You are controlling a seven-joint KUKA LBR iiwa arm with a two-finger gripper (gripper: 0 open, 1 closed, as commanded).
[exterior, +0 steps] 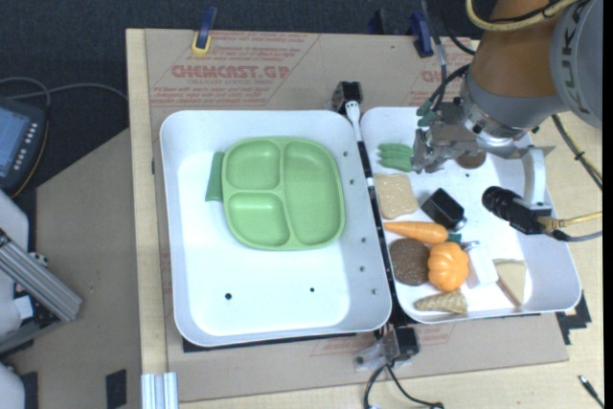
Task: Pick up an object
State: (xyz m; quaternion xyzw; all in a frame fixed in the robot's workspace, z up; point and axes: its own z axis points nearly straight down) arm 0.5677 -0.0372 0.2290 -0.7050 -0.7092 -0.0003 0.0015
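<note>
The tool hangs over the right bin, beyond the carrot toward the far rim. I cannot tell if it is released or clenched, because the wrist covers it from this view, and nothing can be seen held in it. So I judge that the pick is not yet made.

The task names no special object. The candidates closest to the tool are a green toy piece, which lies beyond the carrot and just beside the tool, a pale slice between that piece and the carrot, and a small black block just beyond the thick end of the carrot. On the near side of the carrot, a brown round piece and an orange pumpkin lie touching each other.

What could go wrong, in my judgement:
- The things around the carrot are crowded. If the tool comes down there, it may land on two of them at once and push them aside without taking any.
- The pale slice lies flat and looks thin, so the tool may close above it and catch nothing.
- The green piece is near the wall of the bin. A descent there may strike the wall or press the piece against it.
- The pumpkin is round and could roll out when it is squeezed.
</note>
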